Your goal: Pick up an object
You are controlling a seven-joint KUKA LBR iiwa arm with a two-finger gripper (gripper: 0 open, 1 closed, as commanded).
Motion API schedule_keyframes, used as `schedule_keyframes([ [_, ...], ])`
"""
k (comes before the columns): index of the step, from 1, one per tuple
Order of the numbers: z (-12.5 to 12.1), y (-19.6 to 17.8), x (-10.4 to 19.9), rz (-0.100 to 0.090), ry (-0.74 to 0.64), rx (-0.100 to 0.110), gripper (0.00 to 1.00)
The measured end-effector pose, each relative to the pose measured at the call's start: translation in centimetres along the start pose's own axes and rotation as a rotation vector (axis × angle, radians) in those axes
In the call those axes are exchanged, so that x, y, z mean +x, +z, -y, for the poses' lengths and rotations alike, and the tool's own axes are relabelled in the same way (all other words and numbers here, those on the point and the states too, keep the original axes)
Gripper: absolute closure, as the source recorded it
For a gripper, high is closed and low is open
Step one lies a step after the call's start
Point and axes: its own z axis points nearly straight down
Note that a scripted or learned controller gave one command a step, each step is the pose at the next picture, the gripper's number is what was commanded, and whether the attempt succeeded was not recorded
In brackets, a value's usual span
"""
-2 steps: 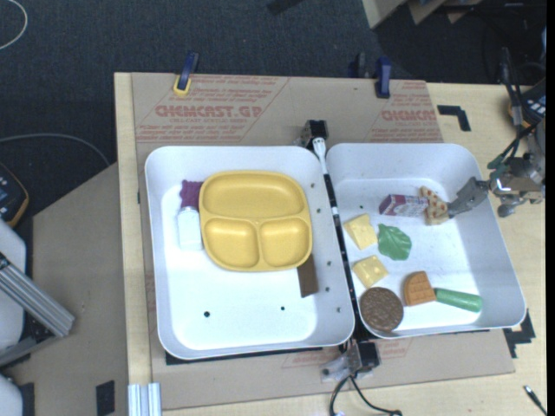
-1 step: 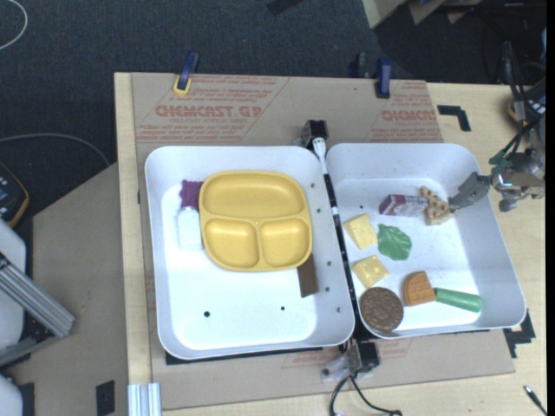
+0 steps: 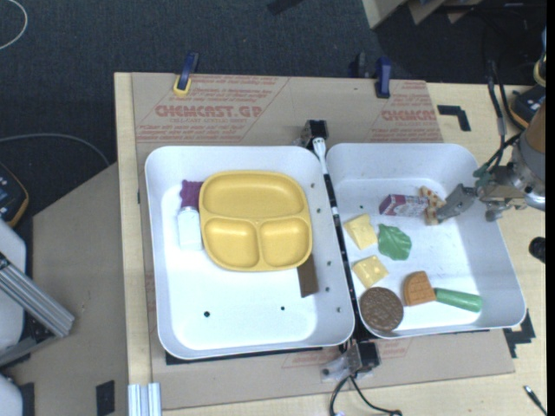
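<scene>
Robot gripper (image 3: pixel 444 208) reaches into the right bin (image 3: pixel 494 258) from the bench's edge, beside a small tan pretzel-like piece.

Two shallow white bins sit side by side on the bench. The left bin (image 3: pixel 243 319) holds one yellow three-compartment tray (image 3: pixel 256 219), one purple item (image 3: pixel 190 192) and one white item (image 3: pixel 188 229) at the tray's left edge, and one brown strip (image 3: pixel 307 278) at its lower right. The right bin holds eight things: one purple-and-white packet (image 3: pixel 400 204), the tan piece (image 3: pixel 428 199) just beside the gripper, two yellow cheese-like wedges (image 3: pixel 361 231), one green leaf-shaped piece (image 3: pixel 395 242), one brown round disc (image 3: pixel 381 308), one orange-brown block (image 3: pixel 418 289) and one green stick (image 3: pixel 457 299). I cannot tell how the gripper's tool stands, and nothing is seen between its tips.
</scene>
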Motion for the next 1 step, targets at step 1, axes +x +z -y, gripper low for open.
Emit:
schedule_keyframes([
  [1,-0.38,5.72,0.95,-0.001,-0.001,0.002,0.00],
])
